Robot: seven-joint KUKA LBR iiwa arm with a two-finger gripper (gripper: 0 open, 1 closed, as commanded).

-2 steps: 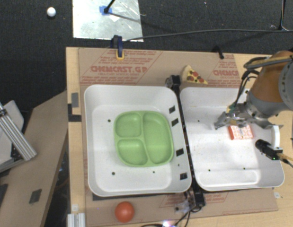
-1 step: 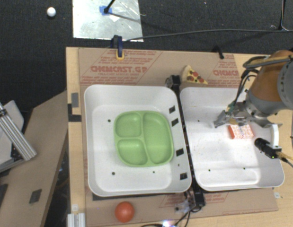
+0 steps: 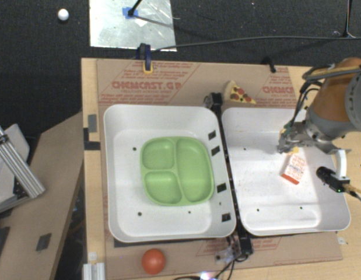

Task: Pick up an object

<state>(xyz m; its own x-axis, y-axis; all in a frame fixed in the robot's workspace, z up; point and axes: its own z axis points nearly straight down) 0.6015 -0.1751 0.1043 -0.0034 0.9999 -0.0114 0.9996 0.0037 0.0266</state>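
Clearly, "CHEMCAST GP" marks the brown board (image 3: pixel 146 85).

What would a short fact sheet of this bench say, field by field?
left bin: holds a green divided plate
right bin: holds a small white and orange packet
end effector: low over the right bin, just above the packet's upper end
on the board: pizza slice toy behind the bins, orange ball in front
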